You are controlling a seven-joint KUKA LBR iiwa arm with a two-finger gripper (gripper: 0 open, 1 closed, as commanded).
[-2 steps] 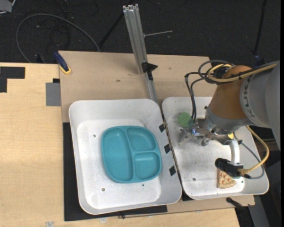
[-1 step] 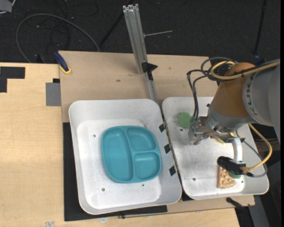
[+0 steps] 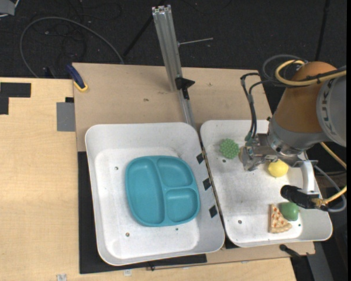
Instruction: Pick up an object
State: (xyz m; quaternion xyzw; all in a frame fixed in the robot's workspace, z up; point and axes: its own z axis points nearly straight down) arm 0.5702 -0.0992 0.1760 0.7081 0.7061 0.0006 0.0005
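Grey arm w/ orange band, black + yellow cables, metal hand.

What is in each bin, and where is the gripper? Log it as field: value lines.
left bin: teal divided plate
right bin: green knobbly ball, yellow round object, pizza slice toy, green object
gripper: low over the right bin, between the green knobbly ball and the yellow round object
held: nothing visibly between the fingers
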